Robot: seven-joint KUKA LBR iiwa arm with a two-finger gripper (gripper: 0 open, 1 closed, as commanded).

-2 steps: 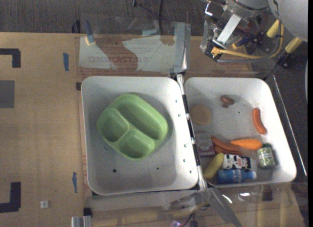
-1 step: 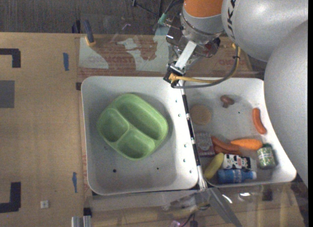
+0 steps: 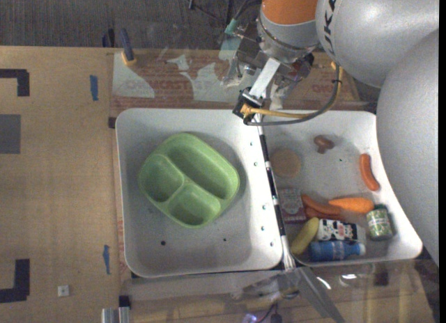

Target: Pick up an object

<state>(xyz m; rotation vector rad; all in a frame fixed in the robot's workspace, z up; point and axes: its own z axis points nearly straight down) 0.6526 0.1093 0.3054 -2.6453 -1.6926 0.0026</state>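
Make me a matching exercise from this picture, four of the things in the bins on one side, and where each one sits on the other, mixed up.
Things:
1. green divided plate
2. sausage
3. banana
4. green can

Places:
A. right bin's far right side, upper part
B. right bin, near its right front corner
C. left bin, alone
D. right bin, near edge, beside the divider

Pairs: 1-C, 2-A, 3-D, 4-B

"KUKA" on grey arm (image 3: 362, 15) (lettering runs vertically, partly cropped).

You get soft, even overhead light; the white bins (image 3: 132, 245) glare slightly (mild washout), and the arm (image 3: 390, 22) nearest you looks blurred, shadows faint.
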